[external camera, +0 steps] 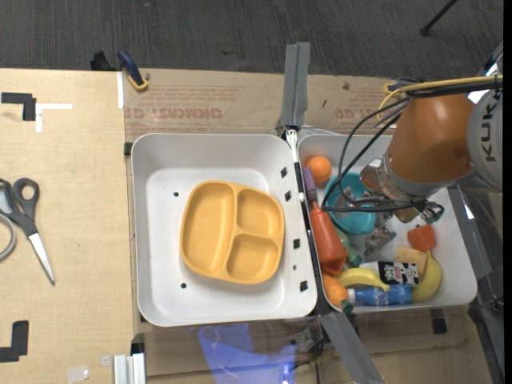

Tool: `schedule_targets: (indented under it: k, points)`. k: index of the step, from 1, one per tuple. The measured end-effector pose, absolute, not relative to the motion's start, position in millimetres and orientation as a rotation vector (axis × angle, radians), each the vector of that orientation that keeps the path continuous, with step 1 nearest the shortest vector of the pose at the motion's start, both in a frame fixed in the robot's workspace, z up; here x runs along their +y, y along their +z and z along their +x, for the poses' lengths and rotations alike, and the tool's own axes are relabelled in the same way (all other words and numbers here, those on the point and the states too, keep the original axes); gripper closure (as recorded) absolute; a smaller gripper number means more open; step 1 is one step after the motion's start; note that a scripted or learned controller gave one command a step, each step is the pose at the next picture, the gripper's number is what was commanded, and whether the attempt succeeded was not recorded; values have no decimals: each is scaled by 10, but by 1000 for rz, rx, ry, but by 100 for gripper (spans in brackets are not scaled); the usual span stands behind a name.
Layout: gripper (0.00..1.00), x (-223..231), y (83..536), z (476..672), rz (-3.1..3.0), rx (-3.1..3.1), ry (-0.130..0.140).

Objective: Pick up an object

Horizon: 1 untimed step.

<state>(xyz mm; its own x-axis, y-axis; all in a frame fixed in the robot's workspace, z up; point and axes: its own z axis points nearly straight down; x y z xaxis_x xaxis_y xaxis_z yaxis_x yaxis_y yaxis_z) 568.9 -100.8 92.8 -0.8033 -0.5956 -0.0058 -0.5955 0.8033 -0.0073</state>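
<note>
In the camera view, the right bin (460, 290) was crowded: an orange ball (319, 168) at its far left corner, a teal cup (358, 204) beside it, a long orange-red piece (327, 238) along the left wall, and a yellow banana (365, 278), a blue bottle (379, 296) and a black-and-white carton (399, 273) packed toward the near edge. That packing was the main risk; the objects touched or overlapped, so a descent would likely have landed on two at once, or nudged one aside and come away with nothing. The teal cup's curved wall also looked prone to slipping.

The end effector (382, 234) sat low in the right bin, just beside the teal cup. The wrist and cables probably hid its tips, so I cannot tell how wide it stood or whether it touched anything. The left bin (152, 238) held a yellow divided plate (233, 232).
</note>
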Motion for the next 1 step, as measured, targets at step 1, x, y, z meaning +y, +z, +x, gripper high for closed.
schedule_targets:
  k: [1]
  points:
    - [0, -983, 924, 5675, -856, 3016, -6]
